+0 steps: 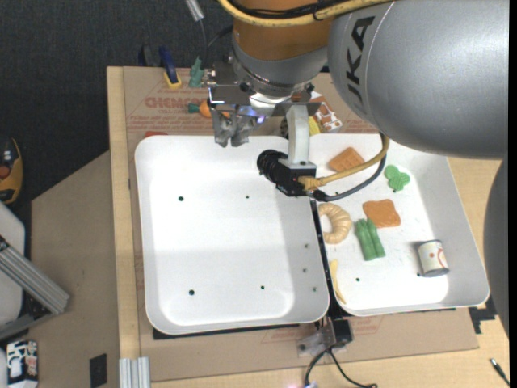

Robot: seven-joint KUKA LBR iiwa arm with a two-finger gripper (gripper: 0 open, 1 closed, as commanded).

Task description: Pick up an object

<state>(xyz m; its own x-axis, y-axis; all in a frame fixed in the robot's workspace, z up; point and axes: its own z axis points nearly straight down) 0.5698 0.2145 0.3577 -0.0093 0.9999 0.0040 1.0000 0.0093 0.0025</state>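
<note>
Camera view: arm (388, 47) hides right bin's (460, 241) far edge; jaws unreadable.

Arm (420, 55) cut off top, right; hides bin corner.

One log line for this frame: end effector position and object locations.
end effector: over left bin far edge | croissant, green piece, can: right bin
</note>
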